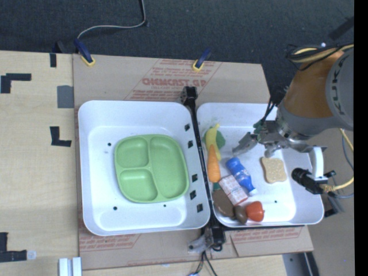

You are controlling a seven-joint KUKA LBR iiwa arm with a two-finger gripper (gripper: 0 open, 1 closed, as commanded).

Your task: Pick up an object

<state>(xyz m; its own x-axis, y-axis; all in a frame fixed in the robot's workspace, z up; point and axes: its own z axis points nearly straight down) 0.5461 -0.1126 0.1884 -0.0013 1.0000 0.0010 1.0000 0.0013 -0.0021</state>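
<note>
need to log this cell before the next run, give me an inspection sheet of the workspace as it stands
surface: bench with a cardboard sheet under two white bins, left bin and right bin.
job's things: in the right bin lie a banana, carrot, blue bottle, small carton, slice of bread, tomato and a brown item.
clutter: green divided plate in the left bin.
grippers: gripper over the right bin, fingers apart, nothing between them.
cables: black cable on the dark floor above the bench; yellow cable on the arm.
surroundings: black tape marks on the bench at left; two clamps on the cardboard edge.
</note>
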